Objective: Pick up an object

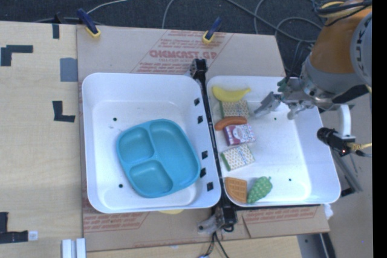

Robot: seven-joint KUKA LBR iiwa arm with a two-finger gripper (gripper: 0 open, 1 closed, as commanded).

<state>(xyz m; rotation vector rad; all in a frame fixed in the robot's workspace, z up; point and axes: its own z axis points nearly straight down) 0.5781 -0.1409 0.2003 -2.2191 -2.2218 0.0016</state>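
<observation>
My pincer (273,104) hangs open over the right bin (302,148).
The cardboard (175,54) reads "CHEMCAST"; my arm (338,45) reaches in from the right.

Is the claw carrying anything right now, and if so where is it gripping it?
Nothing is held. The claw hangs over the right bin, its fingers spread with only white bin floor between them. The banana and other food items lie apart to its left.

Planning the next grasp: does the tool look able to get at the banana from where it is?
Probably yes. The tool is just right of the banana, with bare bin floor between them and nothing lying on the banana.
</observation>
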